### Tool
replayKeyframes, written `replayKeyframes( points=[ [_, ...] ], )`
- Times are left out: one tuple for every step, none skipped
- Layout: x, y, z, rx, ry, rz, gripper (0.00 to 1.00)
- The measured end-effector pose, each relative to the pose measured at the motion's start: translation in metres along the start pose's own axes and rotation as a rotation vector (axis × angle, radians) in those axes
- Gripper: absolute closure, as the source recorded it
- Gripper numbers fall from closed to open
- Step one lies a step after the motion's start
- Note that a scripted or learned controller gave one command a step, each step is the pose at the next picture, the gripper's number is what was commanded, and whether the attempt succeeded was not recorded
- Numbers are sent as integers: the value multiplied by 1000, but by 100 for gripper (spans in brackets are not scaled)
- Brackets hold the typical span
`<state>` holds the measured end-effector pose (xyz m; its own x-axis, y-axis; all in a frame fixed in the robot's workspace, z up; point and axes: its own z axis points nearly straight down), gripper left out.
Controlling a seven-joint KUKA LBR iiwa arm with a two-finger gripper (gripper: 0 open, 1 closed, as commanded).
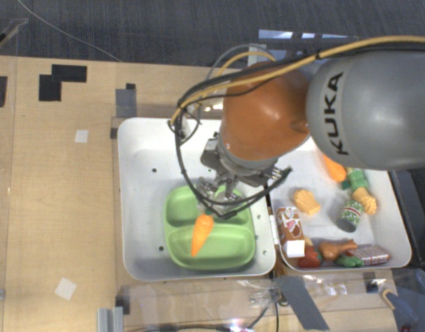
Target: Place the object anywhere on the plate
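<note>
Just now the arm (350,102) is reaching in from the right and hanging over the left bin (139,185), its orange band (264,120) covering the bin's upper right part. The gripper (219,196) is pointing down at the green plate (219,244), which is sitting in the lower half of that bin. A carrot (201,234) is lying on the plate, tilted, its wide end touching the gripper's tip; whether it is being pinched or already let go is hidden by the wrist. Meanwhile the right bin (399,244) is holding assorted toy foods, among them a corn cob (306,200) and a second carrot (334,167).
</note>
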<state>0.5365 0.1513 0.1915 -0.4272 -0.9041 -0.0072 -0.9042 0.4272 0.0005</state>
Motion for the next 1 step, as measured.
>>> replayKeyframes(
  points=[
    [3, -4, -2, 5, 0, 7, 0]
  ],
)
